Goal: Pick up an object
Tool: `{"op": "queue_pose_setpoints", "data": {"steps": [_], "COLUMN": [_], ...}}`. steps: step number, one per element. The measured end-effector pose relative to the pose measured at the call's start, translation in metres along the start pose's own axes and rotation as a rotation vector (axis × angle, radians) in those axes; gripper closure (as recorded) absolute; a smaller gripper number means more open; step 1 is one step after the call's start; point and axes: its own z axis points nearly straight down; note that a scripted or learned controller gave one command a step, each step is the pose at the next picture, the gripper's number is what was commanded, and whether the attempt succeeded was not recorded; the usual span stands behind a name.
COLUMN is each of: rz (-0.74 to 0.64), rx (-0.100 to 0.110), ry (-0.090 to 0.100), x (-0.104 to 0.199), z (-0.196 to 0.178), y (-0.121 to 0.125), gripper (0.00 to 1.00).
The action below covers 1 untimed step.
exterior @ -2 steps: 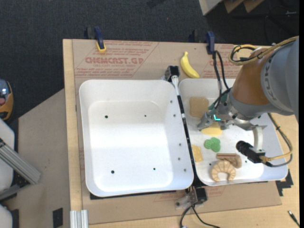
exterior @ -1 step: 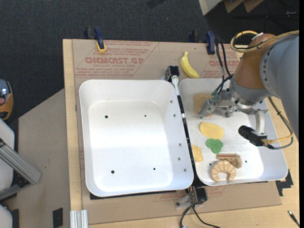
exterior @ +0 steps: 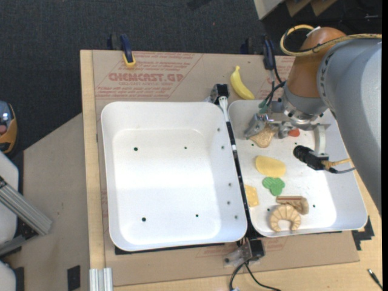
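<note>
white plastic forms the two shallow bins seated side by side on the counter [exterior: 151,71], which is covered by a brown cardboard sheet printed with red lettering. the left bin [exterior: 121,120] is marked by four small dark dots on its floor. the right bin [exterior: 348,214] holds the loose items.

the grey arm [exterior: 357,102], with its orange band [exterior: 312,62] above the wrist, is seen entering from the right and reaching down over the far part of the right bin. the jaws [exterior: 267,126] are positioned low at the far left of that bin, directly above a tan, bread-like piece [exterior: 263,140]. whether the jaws are spread or closed cannot be told from this view, and no item is seen between them.

nearer in the right bin, a pale yellow piece [exterior: 270,165] lies just beside a green leafy piece [exterior: 274,185]. a small yellow wedge [exterior: 251,195] rests against the bin's left wall. at the near end, a brown stick-shaped piece [exterior: 293,201] lies touching a tan croissant [exterior: 285,217]. a small red item [exterior: 294,133] is partly visible under the wrist.

a yellow banana [exterior: 240,84] lies outside the bins on the cardboard, at the far side. blue clamps [exterior: 127,46] are fixed along the far edge of the counter.
</note>
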Motion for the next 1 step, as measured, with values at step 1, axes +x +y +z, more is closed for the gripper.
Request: {"op": "queue_pose_setpoints", "data": {"steps": [1], "rz": [0.001], "rx": [-0.002], "ry": [0.0], "x": [-0.0007], "z": [-0.0116], "y": [-0.0005], "gripper": [1.0]}}
